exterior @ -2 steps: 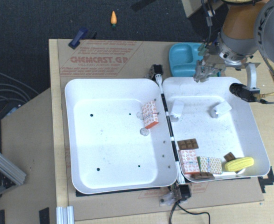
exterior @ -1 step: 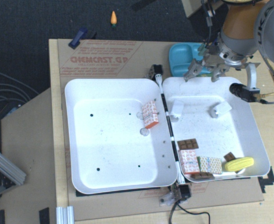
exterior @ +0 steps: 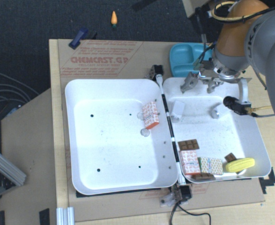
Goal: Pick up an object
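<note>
The task names no particular thing, so the candidates are whatever lies in the two shallow white plastic bins. In the right bin [exterior: 249, 125], crowded into the near corner, sit a small red-and-white printed carton [exterior: 189, 162], a pale patterned carton [exterior: 211, 165] touching its side, a flat brown chocolate-like bar [exterior: 188, 145] just behind them, and a yellow banana-shaped toy [exterior: 239, 164] against the near wall. These look light and stiff: the cartons have flat parallel faces that suit a two-finger pinch across the narrow width, though thin card may crush under a hard squeeze. The banana toy looks smooth and rounded, so it may slip; across its middle seems the safest hold. The flat bar lies low on the floor and would be hard to get fingers under.

In the left bin [exterior: 81, 125], another red-and-white carton [exterior: 150, 115] stands near the far right wall, apart from everything except a small clear round piece [exterior: 145, 132] just in front of it; being isolated, it seems the easiest to grasp.

The grey two-finger gripper [exterior: 204, 83] hangs over the far end of the right bin, well apart from the clustered items, its fingers splayed apart with nothing between them. A blue plastic tray [exterior: 184, 60] rests on the bench behind it.
</note>
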